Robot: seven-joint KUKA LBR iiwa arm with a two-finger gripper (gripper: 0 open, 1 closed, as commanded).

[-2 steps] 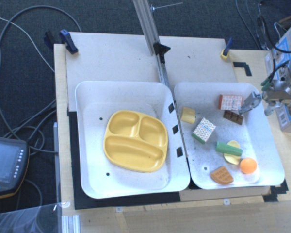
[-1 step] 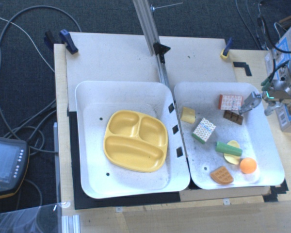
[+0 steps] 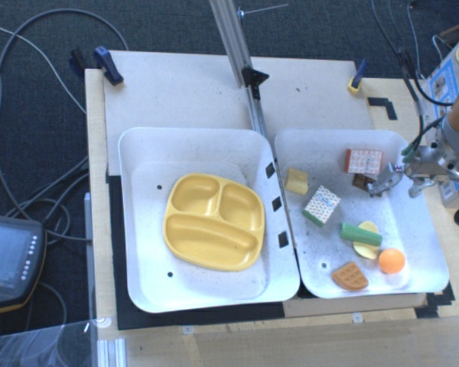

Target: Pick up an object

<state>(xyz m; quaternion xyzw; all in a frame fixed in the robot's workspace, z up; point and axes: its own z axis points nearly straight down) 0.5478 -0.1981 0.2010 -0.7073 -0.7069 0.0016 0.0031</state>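
My gripper (image 3: 398,188) hangs over the right edge of the right bin (image 3: 421,228), its fingers open with nothing between them. Just left of it lie a red-and-white patterned block (image 3: 364,160) and a small brown piece (image 3: 361,180). Further left sit a yellow cube (image 3: 296,181) and a green-and-white patterned block (image 3: 322,205). Toward the front lie a green stick (image 3: 361,233) on a yellow slice (image 3: 366,248), an orange ball (image 3: 392,261) and a brown waffle-like piece (image 3: 350,276).
The left bin (image 3: 138,167) holds a yellow divided plate (image 3: 214,222). A metal pole (image 3: 233,29) slants across the back, ending between the bins. Cables run over the dark floor at left and top right.
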